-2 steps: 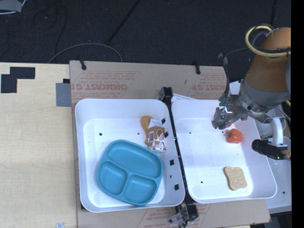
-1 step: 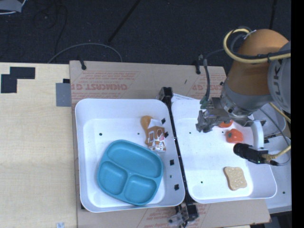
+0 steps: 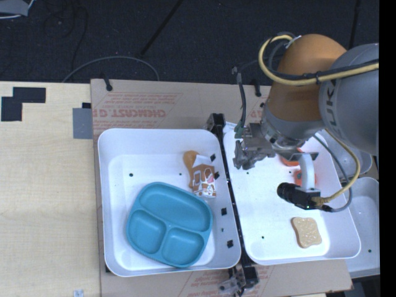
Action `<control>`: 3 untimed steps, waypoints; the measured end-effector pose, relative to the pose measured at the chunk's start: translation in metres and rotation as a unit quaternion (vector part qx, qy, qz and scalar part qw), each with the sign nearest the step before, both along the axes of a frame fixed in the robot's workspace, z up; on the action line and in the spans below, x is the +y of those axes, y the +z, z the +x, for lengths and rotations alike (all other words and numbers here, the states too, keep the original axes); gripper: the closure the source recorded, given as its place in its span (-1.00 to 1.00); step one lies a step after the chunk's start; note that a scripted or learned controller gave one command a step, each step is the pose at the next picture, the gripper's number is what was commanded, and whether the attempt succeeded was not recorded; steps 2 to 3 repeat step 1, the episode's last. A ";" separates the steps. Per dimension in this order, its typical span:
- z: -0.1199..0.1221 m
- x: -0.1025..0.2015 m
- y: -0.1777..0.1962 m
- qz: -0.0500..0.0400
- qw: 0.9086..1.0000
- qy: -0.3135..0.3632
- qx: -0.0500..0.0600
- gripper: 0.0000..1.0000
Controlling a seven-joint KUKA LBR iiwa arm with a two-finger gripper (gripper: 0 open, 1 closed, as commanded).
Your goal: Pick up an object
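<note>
Tool [image 3: 247,155] low over the right bin [image 3: 266,228], near its upper-left corner; cannot tell its state. Nearest pickable things lie to its right and toward the camera: an orange-and-white object [image 3: 304,169] partly hidden under the arm, long axis roughly up-down, and one toast slice [image 3: 307,232] near the bin's front. Left bin [image 3: 114,166]: one blue tray [image 3: 169,224], one wrapper [image 3: 204,181], one brown piece [image 3: 190,160]. Two bins on the counter [image 3: 43,197].

Two white bins [image 3: 114,166]. Blue divided plate [image 3: 169,223]. Tan toast slice [image 3: 307,232]. Brown, red and white printed packet [image 3: 203,179]. Grey arm [image 3: 352,98], orange band [image 3: 306,73].
</note>
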State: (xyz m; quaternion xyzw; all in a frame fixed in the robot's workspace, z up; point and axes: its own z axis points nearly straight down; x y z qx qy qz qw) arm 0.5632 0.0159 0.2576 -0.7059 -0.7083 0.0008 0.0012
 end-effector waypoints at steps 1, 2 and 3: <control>0.001 0.055 -0.004 0.000 1.000 0.001 0.000 1.00; 0.001 0.055 -0.004 0.000 1.000 0.001 0.000 1.00; 0.001 0.055 -0.004 0.000 1.000 0.001 0.000 1.00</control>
